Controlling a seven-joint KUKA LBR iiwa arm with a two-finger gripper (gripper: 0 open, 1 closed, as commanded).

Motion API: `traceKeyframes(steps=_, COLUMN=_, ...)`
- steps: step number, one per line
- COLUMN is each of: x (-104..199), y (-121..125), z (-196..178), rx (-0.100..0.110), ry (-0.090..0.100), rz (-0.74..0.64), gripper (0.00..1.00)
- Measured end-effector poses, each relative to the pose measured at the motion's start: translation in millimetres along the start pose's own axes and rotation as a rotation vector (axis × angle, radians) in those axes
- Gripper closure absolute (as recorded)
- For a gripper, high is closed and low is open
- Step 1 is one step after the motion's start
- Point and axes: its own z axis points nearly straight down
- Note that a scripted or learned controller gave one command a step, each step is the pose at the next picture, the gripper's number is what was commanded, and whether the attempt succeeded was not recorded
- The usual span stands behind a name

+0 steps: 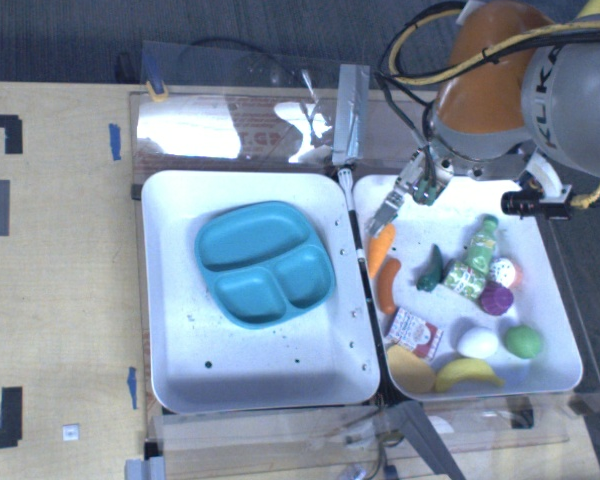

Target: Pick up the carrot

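The carrot [380,247] is a short orange piece lying against the left wall of the right bin [560,298], in its upper left part. A second orange piece [387,289] lies just below it, along the same wall. My gripper [383,220] hangs tilted just above the carrot's top end, pointing down and left toward it. Nothing shows in its grasp. The grey arm with its orange band [490,58] reaches in from the upper right.
The right bin also holds a dark green piece [433,268], a green bottle [475,258], a purple ball [497,298], a white egg [477,344], a lime [523,342], a banana [465,373] and a red packet [415,330]. A blue divided plate [265,263] lies in the left bin [170,348].
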Motion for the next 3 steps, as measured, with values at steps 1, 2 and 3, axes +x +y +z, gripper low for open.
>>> traceKeyframes(steps=1, x=-18, y=-72, z=57, rx=0.012, ry=0.012, rz=-0.137, gripper=0.00)
traceKeyframes(steps=2, x=23, y=-18, z=3, rx=0.003, ry=0.004, rz=-0.170, gripper=0.00)
traceKeyframes(steps=3, x=-28, y=-67, z=78, rx=0.014, ry=0.013, rz=0.024, gripper=0.00)
